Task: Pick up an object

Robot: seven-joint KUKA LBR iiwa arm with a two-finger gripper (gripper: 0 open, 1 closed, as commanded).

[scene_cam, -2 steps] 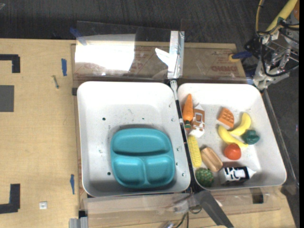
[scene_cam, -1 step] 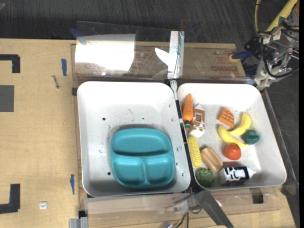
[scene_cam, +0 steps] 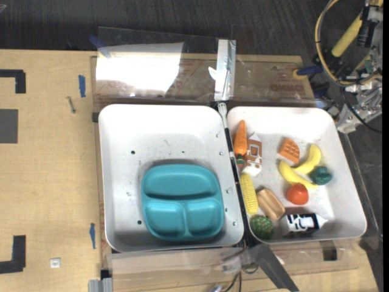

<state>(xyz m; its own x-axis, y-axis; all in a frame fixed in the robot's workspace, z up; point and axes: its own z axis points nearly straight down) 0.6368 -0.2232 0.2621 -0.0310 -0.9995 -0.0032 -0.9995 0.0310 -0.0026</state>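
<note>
The right bin (scene_cam: 340, 140) holds several toy foods. An orange carrot (scene_cam: 240, 137) lies at its left wall beside a white and brown carton (scene_cam: 253, 154). Below them are a yellow corn cob (scene_cam: 248, 193), a tan hot dog bun (scene_cam: 270, 204) and a green broccoli (scene_cam: 262, 225). An orange waffle (scene_cam: 289, 150), a yellow banana (scene_cam: 299, 168), a dark green piece (scene_cam: 322, 176) and a red tomato (scene_cam: 297, 194) sit toward the right. A black and white bottle (scene_cam: 301, 222) lies at the front. The left bin (scene_cam: 121, 132) carries a teal divided plate (scene_cam: 181, 201).
A clear plastic panel (scene_cam: 158, 72) stands behind the bins. Yellow and black cables (scene_cam: 346, 35) coil at the top right, off the bench. Bare wooden bench top (scene_cam: 42, 175) with black markers stretches to the left.
</note>
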